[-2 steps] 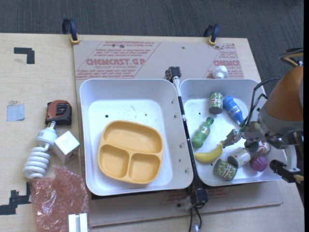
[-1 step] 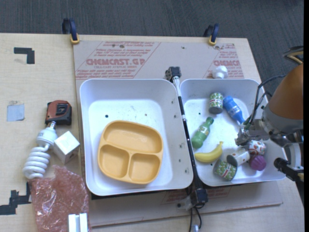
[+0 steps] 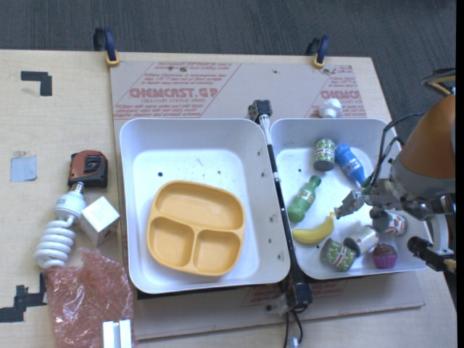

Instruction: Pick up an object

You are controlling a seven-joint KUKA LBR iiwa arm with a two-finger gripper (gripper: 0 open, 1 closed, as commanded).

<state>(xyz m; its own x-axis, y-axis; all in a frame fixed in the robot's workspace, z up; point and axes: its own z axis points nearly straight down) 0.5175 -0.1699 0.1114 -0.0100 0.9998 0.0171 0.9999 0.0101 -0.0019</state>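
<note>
While the pincer (image 3: 360, 203) is hung low over the right bin (image 3: 290, 133), its state can't really be told; a banana (image 3: 316, 231) is seen just left of it, flanked by a green bottle (image 3: 302, 200) and a green can (image 3: 336, 254).

cam: 1, fixed overhead | slanted down | both bins (image 3: 130, 194) | mid-range
</note>
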